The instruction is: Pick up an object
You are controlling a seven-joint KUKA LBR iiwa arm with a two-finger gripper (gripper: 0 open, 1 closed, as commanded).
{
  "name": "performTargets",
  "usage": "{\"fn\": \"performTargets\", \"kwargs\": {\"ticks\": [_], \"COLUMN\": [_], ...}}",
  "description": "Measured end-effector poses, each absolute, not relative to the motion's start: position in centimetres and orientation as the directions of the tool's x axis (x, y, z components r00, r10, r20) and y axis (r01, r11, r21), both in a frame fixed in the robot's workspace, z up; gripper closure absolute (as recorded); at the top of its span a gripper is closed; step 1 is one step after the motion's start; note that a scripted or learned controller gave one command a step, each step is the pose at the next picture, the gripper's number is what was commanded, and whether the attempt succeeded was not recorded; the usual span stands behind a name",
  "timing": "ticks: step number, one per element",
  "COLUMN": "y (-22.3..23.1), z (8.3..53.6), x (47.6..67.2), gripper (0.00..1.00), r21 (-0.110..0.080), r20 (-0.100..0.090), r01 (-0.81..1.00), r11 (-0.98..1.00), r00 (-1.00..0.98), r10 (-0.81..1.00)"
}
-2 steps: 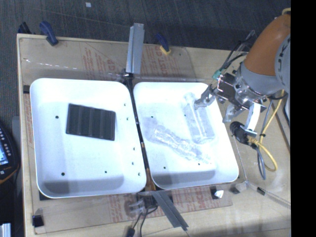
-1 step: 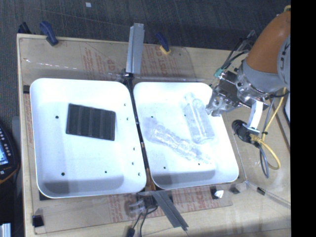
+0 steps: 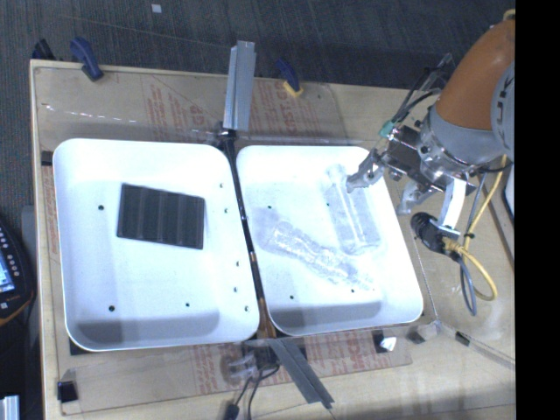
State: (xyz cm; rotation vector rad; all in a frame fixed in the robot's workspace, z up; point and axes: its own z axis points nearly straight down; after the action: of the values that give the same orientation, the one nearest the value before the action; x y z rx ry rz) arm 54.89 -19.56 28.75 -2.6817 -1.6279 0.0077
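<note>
A grey KUKA arm [image 3: 477,68] with an orange band reaches in from the right over a wooden bench [image 3: 367,103] carrying two shallow white bins side by side. Its gripper [image 3: 360,179] sits at the upper right edge of the right bin [image 3: 398,300], just above the rim, with cables and a black connector trailing beside the wrist. Whether the gripper is released or clenched cannot be told from this angle, and nothing is visibly caught in it.

Inside the right bin lie two clear plastic items. One, a transparent bottle-like piece [image 3: 353,217], lies lengthwise near the bin's right wall with its upper end just beside the gripper. The other, a crumpled clear plastic item [image 3: 302,248], stretches at a slant across the middle of the bin floor, its lower end close to the first piece.

The left bin [image 3: 79,313] holds a flat dark ribbed rectangular pad [image 3: 162,216], lying slightly tilted in the upper middle of the floor, well apart from the walls.

A grey metal bar [image 3: 239,81] stands at the far edge between the bins, and blue clamps [image 3: 86,58] grip the bench's far edge.
</note>
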Motion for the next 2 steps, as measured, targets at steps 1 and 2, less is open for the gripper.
{"fn": "performTargets", "kwargs": {"ticks": [1,2], "y": [-19.6,-19.8], "z": [28.8,27.5], "x": [54.9,55.7], "gripper": [0.0,0.0], "r21": [-0.006,-0.006], "r20": [-0.002,-0.001], "r01": [0.887,0.896], "r11": [-0.461,-0.445], "r00": [0.461,0.445], "r10": [0.887,0.896]}}
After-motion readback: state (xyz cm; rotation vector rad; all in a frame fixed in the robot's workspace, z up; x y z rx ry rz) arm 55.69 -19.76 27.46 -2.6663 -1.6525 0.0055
